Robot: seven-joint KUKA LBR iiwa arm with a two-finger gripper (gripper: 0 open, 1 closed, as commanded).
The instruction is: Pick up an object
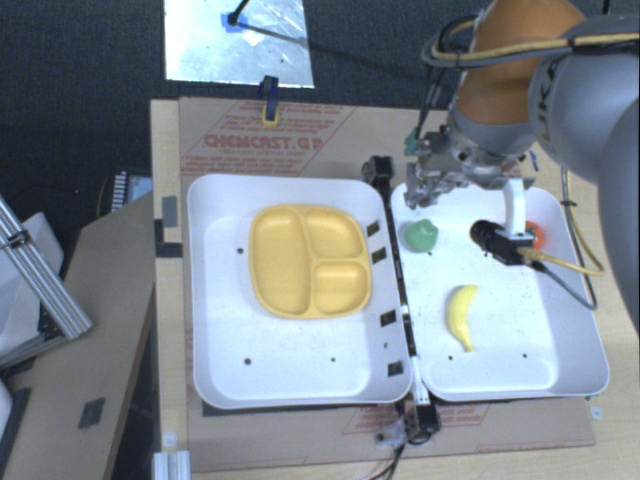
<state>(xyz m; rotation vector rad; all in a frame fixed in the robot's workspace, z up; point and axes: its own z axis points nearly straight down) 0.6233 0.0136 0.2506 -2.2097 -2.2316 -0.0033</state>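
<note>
A: Over the right bin's far-left corner, the grey arm's jaws hang just above the small green lumpy object. Whether they stand wide or narrow I cannot tell; the wrist hides them.

B: Risks?

A: Judgement only. The green piece sits close to the divider between the bins, so a descent could catch the wall or nudge the piece aside and close on nothing. The yellow cable trailing across the bin might also drag things.

B: Count, big to small?

A: Two shallow white plastic bins, left and right. One yellow compartment tray in the left. In the right: one yellow toy banana, one green object, one small orange-red piece, partly hidden.
</note>
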